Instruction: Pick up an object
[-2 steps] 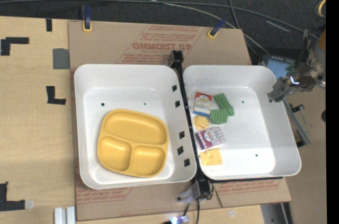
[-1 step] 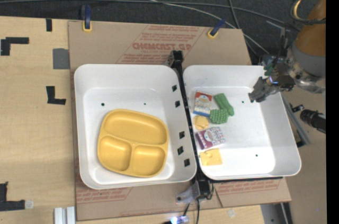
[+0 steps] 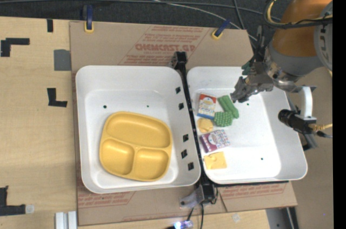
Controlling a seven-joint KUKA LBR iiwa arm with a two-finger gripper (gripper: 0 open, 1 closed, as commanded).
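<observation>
The right bin (image 3: 281, 168) holds a cluster of small items along its left side: a white and orange packet (image 3: 206, 105), a green bumpy piece (image 3: 227, 112), a yellow lump (image 3: 205, 125), a purple packet (image 3: 214, 139) and a yellow square (image 3: 215, 160). My gripper (image 3: 241, 93) hangs over the upper middle of this bin, just right of and above the green piece. Its dark tips point down and to the left, and nothing shows between them.
The left bin (image 3: 86, 114) carries a yellow three-compartment tray (image 3: 135, 145). A black divider clamp (image 3: 186, 114) runs between the bins. Cables (image 3: 162, 0) lie across the dark back surface. The arm's body (image 3: 297, 33) fills the upper right.
</observation>
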